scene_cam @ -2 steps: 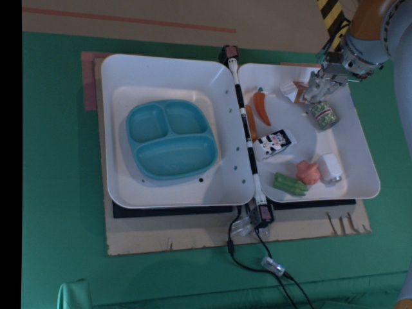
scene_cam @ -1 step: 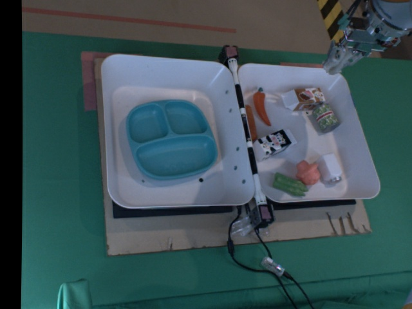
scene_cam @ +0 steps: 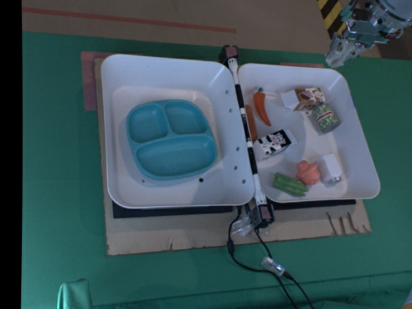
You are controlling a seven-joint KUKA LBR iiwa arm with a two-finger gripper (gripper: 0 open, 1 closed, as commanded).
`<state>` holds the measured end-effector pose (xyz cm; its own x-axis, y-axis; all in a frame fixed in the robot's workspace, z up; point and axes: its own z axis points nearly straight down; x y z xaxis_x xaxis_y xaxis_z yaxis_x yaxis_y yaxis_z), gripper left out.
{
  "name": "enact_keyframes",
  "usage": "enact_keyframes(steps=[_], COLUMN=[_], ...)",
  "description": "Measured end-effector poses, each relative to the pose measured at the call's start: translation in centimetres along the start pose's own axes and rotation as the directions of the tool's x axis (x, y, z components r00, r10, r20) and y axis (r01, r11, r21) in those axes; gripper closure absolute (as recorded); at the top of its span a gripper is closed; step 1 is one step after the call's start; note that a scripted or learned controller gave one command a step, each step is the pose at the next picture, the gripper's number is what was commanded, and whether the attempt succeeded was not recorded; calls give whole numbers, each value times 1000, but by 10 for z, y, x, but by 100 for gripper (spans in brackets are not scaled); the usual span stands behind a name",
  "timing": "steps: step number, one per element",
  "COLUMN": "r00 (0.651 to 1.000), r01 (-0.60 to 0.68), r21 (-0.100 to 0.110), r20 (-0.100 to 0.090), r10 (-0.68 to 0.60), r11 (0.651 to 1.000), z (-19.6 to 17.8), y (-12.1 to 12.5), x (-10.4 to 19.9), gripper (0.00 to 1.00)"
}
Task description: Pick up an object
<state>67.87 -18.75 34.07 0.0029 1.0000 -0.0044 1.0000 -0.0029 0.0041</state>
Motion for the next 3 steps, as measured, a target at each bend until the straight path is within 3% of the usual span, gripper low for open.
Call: enact_keyframes(steps=[1, 2, 3], r00=[1000, 1000, 1000], r01=[0, -1, -1], r21=[0, 3, 2], r20=[0, -2, -2], r10=[0, 1, 1], r11=[1000, 1000, 1000], z=[-4, -17, -19], y=[12, -18, -29], x=[0, 0, 0], gripper=[100, 100, 100])
